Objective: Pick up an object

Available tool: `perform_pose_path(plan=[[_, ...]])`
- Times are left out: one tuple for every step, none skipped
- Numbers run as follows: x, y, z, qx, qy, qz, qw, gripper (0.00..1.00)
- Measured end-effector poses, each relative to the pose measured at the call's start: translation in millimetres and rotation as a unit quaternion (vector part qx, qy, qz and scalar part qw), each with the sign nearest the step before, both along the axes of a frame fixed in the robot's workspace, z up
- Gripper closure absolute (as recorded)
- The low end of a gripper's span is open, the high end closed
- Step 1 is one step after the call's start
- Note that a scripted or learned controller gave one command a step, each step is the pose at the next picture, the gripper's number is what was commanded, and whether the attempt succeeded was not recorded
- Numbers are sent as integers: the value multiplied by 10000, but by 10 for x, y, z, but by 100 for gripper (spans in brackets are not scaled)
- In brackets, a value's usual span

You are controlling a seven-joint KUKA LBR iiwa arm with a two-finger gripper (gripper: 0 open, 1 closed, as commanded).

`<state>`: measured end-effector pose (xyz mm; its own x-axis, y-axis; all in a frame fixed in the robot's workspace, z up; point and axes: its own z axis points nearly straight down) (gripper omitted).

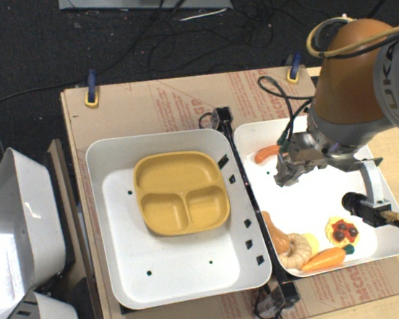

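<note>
Here the gripper hangs over the right bin near a sausage; its finger state cannot be told.

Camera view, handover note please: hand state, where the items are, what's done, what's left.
Hand: over the upper part of the right bin, nothing seen held.
Right bin: sausage by the top left corner; chicken leg, shrimp, carrot and small pizza along the bottom.
Left bin: yellow divided plate.
Done: no pick yet.
Left: grasp and lift an item; the sausage looks nearest.
</note>
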<state>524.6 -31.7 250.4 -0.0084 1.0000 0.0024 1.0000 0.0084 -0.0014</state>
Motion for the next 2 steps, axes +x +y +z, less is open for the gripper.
perform_pose_path(plan=[[-62, 457, -116, -3, 3, -4, 10000, 100], [-186, 957, -44, -2, -3, 3, 10000, 100]])
